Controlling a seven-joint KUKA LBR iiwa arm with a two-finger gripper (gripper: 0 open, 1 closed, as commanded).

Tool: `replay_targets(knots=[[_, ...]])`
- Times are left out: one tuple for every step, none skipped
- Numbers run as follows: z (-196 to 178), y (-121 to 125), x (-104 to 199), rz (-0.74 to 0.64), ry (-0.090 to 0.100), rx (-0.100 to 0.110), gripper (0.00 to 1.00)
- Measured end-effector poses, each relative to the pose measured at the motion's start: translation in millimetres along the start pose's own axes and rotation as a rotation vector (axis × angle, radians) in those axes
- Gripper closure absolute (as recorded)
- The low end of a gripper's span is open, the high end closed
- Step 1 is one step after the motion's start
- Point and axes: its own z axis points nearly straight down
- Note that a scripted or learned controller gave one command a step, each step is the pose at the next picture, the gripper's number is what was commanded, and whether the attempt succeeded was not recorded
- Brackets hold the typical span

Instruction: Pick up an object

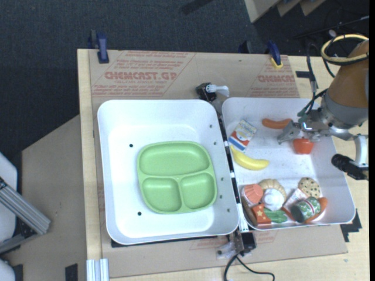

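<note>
While the arm (345, 92) reaches in from three o'clock, its jaws (302, 134) hang low over the right bin (334, 212), directly above a small red-orange cup-like toy (303, 146); whether they are open or closed on it cannot be told at this angle. At ten o'clock of that toy lies a toy sausage (276, 122). Toward nine o'clock sit a red-and-white carton (241, 133) and a toy banana (249, 161). At six o'clock a cluster of toy foods (281, 202), a cookie among them, fills the bin's near corner. On the worktop (88, 133), the left bin (117, 127) holds a green divided tray (176, 176).
</note>
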Motion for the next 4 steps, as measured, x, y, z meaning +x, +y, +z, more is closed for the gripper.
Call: replay_targets(knots=[[-3.1,-0.5,-2.0,-0.001,-0.006,-0.010,0.00],[9.2,-7.5,-0.9,-0.001,0.005,0.010,0.00],[31.3,-69.4,7.4,0.002,0.011,0.022,0.00],[29.4,-85.9,19.8,0.001,0.010,0.016,0.00]])
